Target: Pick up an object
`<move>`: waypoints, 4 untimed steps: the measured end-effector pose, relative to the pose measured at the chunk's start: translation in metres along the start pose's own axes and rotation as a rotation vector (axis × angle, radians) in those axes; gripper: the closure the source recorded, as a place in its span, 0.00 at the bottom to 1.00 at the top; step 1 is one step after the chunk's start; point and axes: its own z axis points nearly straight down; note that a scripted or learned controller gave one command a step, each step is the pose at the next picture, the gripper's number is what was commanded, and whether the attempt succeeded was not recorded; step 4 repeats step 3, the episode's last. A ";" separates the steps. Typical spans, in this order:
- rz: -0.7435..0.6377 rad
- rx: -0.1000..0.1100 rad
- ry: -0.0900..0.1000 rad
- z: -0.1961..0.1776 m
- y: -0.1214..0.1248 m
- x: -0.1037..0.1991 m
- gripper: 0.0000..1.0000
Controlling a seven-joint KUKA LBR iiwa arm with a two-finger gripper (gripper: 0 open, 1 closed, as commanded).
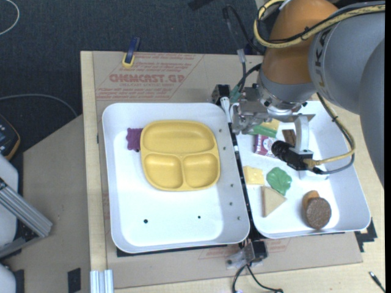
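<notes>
Nearest me along the right bin's (351,221) front edge lie a brown round piece (317,212) and a pale wedge (270,200), with a green piece (279,179) and a yellow block (254,175) just behind. The left bin (116,163) carries a yellow divided tray (180,153) and a purple piece (133,138). My gripper (275,127) hangs over the right bin's far edge, above a purple packet (263,144), probably my target; whether my hand is spread or closed I cannot tell.

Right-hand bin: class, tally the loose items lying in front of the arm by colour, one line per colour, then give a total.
Yellow: 2 (square piece, wedge)
Green: 1 (green piece)
Brown: 1 (round disc)
Total: 4, leaving out the items partly hidden under the gripper.
</notes>
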 end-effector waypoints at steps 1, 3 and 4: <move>0.003 -0.001 0.000 -0.008 -0.014 0.029 1.00; 0.004 -0.007 -0.002 -0.003 0.000 0.026 1.00; 0.004 -0.007 -0.002 -0.003 0.000 0.026 1.00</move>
